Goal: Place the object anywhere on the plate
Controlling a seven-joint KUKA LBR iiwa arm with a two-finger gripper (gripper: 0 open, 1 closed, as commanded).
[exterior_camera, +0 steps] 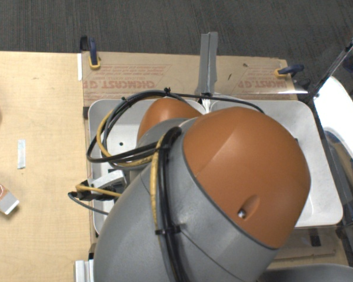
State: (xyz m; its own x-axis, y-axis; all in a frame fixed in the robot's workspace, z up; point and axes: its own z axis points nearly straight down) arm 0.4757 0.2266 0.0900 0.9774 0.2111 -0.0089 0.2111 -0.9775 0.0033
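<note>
A robotics lab or test cell: a large grey industrial arm (165,239) with orange joint caps fills the bench, black and yellow cables (115,151) looped loosely along it. Beneath it sit white bins (323,151), backed by a cardboard sheet (165,78) (printed lettering, upside down) held by spring clamps (91,53). The plywood bench top (35,110) and dark carpet (165,10) beyond suggest an indoor research room
</note>
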